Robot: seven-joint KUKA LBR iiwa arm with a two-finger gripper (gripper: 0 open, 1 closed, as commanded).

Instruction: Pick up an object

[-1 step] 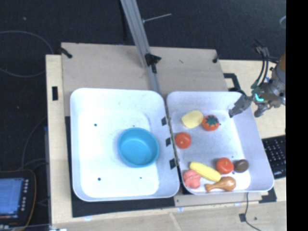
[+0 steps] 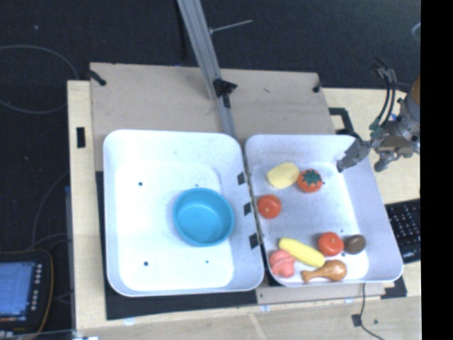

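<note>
The right bin (image 2: pixel 370 211) holds several toy foods. A yellow lemon-like piece (image 2: pixel 283 175) and a tomato with a green top (image 2: pixel 309 180) lie near its back. A red tomato (image 2: pixel 268 206) sits by the left wall. Along the front lie a banana (image 2: pixel 301 252), a second red tomato (image 2: pixel 330 243), a brown piece (image 2: pixel 354 244), a pink piece (image 2: pixel 282 262) and a drumstick (image 2: pixel 325 271). My gripper (image 2: pixel 367 159) hangs over the bin's back right corner, open, with nothing between its fingers. It is to the right of the green-topped tomato and apart from it.
The left bin (image 2: pixel 127 161) holds a blue bowl (image 2: pixel 204 216). A grey metal post (image 2: pixel 202 41) slants up from between the bins at the back. A black keyboard (image 2: pixel 405 229) lies right of the right bin, and a small screen (image 2: pixel 21 289) at the lower left.
</note>
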